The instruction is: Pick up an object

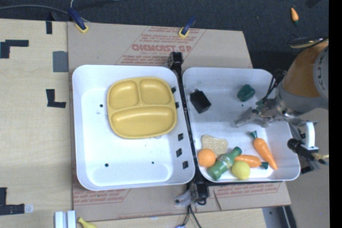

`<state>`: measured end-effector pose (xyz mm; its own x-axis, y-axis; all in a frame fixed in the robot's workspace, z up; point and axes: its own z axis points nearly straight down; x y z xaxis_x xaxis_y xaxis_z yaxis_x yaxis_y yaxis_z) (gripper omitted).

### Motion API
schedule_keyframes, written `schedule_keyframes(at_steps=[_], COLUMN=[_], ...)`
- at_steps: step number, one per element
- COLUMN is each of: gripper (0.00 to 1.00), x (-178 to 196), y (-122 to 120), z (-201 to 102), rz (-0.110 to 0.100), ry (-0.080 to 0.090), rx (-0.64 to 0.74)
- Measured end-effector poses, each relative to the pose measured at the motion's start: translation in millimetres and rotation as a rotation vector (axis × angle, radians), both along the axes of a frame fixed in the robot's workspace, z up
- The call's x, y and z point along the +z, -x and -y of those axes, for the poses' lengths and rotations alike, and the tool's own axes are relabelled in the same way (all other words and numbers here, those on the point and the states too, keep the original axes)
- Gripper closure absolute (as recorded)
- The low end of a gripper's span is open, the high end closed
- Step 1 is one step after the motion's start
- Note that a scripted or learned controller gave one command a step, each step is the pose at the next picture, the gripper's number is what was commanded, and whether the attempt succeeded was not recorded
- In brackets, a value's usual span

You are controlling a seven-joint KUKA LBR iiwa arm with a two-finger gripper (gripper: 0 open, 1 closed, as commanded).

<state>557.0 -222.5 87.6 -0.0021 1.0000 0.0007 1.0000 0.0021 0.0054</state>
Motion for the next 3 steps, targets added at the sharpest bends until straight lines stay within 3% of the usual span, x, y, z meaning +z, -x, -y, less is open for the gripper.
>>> schedule_keyframes(at_steps=[1, 2, 3], gripper=[0.0, 0.0, 0.0], x=[0, -1, 0], y=[-50, 9, -70], z=[-1, -6, -1], rz=[-0.001, -0.001, 0.002], ry=[0.0, 0.004, 0.001], rx=[0.001, -0.001, 0.002])
